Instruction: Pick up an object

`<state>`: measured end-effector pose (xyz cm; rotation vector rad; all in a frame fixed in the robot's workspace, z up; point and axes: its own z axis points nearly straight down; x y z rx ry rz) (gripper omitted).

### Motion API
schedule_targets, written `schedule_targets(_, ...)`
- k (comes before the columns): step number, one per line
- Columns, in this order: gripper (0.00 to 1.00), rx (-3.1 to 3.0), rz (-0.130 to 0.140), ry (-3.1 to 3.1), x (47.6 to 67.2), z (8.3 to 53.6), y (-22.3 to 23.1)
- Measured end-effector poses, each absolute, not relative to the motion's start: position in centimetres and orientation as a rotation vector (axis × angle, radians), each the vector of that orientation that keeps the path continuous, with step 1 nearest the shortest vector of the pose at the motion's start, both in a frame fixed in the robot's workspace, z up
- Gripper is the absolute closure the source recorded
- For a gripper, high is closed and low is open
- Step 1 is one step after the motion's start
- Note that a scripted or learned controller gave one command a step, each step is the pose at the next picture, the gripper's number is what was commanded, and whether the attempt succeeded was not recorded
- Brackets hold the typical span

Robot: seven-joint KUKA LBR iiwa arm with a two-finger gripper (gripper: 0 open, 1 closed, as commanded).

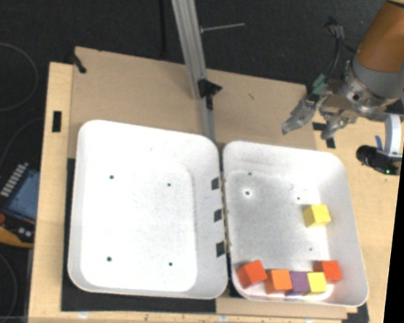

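In the right bin [270, 202] a yellow cube [317, 215] lies alone toward the right side. Along the bin's near wall sit a red-orange block [251, 273], an orange cube [279, 280], a purple piece [296, 287], a yellow cube [316, 282] and a red block [330, 270]. My gripper [312, 123] hangs high above the bin's far right corner, well away from the blocks. Its fingers [296, 120] stand spread apart with nothing between them.
The left bin [138, 208] lies beside the right one, joined at a hinged middle edge [219, 214]. A slanted metal pole [190, 46] rises behind the bins. Cables and a handheld pendant [14, 203] lie off the bench's left side.
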<state>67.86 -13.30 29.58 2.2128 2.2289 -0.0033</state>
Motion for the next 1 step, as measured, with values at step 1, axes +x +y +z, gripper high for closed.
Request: schedule_targets(1, 0.00, 2.226, -0.004, 2.213, 60.64, 30.78, -17.97)
